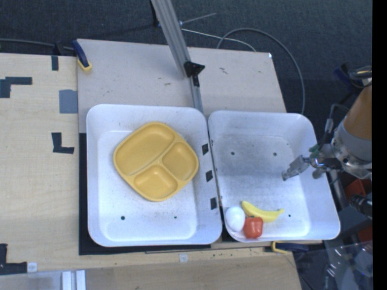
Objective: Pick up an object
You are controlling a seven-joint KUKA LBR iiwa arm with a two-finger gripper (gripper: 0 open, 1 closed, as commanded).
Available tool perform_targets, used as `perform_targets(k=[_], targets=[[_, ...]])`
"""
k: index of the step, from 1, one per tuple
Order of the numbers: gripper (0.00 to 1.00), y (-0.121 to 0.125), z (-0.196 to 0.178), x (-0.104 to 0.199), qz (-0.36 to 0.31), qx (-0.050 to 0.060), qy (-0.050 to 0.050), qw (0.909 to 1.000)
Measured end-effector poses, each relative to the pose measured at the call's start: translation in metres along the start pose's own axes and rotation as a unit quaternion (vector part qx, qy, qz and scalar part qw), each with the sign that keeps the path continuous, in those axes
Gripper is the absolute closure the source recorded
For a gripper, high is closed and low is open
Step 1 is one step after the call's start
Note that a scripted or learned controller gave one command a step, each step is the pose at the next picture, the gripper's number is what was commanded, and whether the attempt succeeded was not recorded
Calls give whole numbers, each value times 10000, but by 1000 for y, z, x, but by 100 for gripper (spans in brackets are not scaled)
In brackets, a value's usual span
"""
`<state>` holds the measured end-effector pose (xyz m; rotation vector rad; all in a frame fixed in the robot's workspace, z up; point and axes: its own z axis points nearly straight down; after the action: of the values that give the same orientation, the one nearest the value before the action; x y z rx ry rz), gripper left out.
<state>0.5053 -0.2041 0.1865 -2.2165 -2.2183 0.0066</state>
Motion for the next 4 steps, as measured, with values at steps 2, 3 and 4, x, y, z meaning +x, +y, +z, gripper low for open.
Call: perform_targets(k=[2, 3, 4], targets=[[100, -6, 49, 4, -12, -17, 4, 10000], [100, 4, -9, 6, -9, -58, -15, 10000], [100, 4, -28, 6, -6, -41, -7, 10000]])
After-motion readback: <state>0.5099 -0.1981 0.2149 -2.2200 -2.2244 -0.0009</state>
